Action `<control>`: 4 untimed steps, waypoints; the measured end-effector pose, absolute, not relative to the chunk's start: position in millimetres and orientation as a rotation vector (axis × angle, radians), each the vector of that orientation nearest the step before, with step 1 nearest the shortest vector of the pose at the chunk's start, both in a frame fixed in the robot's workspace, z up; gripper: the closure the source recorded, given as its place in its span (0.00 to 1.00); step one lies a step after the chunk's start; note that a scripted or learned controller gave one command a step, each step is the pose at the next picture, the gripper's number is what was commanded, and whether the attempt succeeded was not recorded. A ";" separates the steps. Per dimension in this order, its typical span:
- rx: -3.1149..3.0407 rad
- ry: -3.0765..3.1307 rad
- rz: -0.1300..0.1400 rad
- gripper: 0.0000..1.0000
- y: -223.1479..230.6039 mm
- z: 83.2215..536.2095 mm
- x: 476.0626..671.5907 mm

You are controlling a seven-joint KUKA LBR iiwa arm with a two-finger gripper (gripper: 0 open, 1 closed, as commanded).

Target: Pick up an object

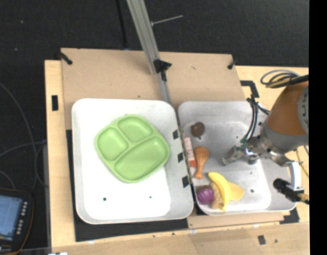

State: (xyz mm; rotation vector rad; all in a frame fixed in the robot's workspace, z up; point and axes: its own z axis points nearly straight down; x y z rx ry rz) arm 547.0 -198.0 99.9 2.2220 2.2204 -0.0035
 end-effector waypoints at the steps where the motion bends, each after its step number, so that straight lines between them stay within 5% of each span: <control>1: 2.222 2.214 0.002 1.00 -199.2 112.4 548.2; 4: 2.213 2.219 0.005 1.00 -211.3 253.6 539.3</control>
